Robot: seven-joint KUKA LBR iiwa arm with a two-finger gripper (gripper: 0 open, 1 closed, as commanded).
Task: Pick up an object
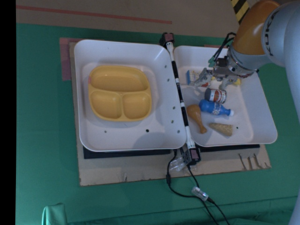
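Observation:
In the right bin [262, 125] my gripper [214, 81] hangs over the far half, fingers spread open with nothing between them. Just in front of it lies a small can [215, 95] with a red and white label. Touching the can's near side is a blue bottle [216, 108] on its side. An orange drumstick [197, 117] and a tan cone [221, 128] lie nearer the front. Left of the gripper stands a small blue, white and yellow carton [191, 75]. A yellow item [237, 82] is partly hidden behind the gripper.
The left bin [93, 135] holds a yellow divided plate [120, 92]. A black-and-white divider strip [179, 95] runs between the bins. Cables [187, 182] trail off the bench's front edge. The right bin's right side is bare white floor.

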